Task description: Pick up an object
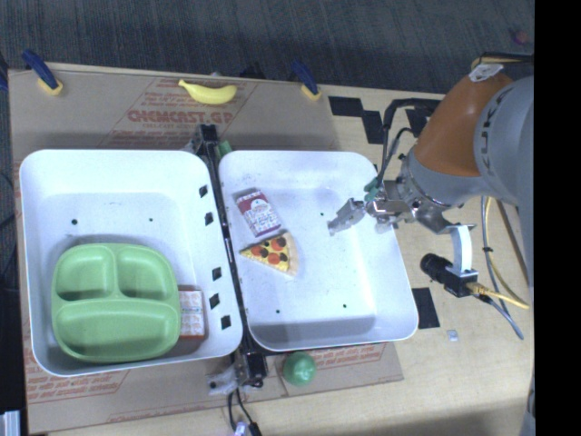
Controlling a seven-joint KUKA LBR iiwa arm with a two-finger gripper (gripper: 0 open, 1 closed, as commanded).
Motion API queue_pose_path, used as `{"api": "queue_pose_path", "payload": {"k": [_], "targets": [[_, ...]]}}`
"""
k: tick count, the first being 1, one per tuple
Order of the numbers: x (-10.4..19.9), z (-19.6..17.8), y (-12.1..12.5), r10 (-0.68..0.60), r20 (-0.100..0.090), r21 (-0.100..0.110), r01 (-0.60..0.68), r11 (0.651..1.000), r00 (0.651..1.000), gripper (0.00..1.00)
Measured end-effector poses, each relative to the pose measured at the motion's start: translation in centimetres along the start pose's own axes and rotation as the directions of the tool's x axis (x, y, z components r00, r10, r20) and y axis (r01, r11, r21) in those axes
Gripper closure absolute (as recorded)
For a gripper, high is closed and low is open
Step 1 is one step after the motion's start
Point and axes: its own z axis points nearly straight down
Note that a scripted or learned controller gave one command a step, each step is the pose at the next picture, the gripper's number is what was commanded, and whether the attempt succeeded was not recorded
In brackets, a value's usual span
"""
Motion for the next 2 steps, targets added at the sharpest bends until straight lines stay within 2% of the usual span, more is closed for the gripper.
{"api": "queue_pose_path", "payload": {"k": [1,2], "targets": [[4.4,6.7,4.0,-0.002,-0.001,0.003,0.002,1.000,1.000,0.00],[6.6,6.1,10.8,0.000,-0.001,-0.002,0.000,1.000,1.000,0.00]]}}
